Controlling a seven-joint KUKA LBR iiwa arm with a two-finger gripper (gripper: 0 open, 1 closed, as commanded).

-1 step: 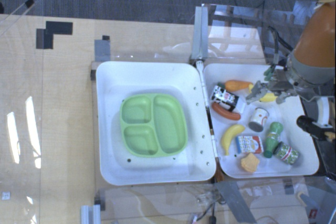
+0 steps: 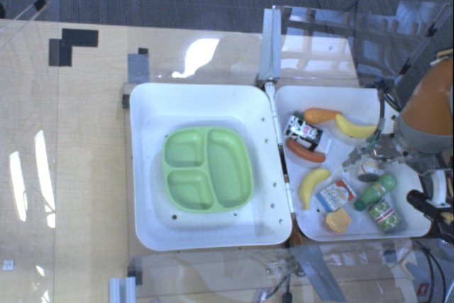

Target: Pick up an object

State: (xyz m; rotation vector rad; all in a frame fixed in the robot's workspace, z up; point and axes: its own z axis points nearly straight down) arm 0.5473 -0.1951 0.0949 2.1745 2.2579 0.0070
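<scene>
at the right of the frame, in the right bin [image 2: 369,97], the gripper [image 2: 369,156] hangs low among the toy food, above a small round thing we cannot identify; whether it is wide or narrow we cannot tell. nothing shows between its tips.

we judge these pieces light, hard plastic, smooth and prone to slip or roll. the lower banana [image 2: 313,185], lying apart from its neighbours, looks the easiest: take it across its narrow middle.

we count two bananas, the other [image 2: 352,126] at the upper right, one orange carrot-like piece [image 2: 320,114], one red sausage [image 2: 305,151], one dark printed packet [image 2: 303,130], one small carton [image 2: 335,194], one yellow wedge [image 2: 339,221], one green bottle [image 2: 374,192] and one green can [image 2: 385,216]. the left bin [image 2: 142,174] holds one green divided plate [image 2: 208,169].
</scene>
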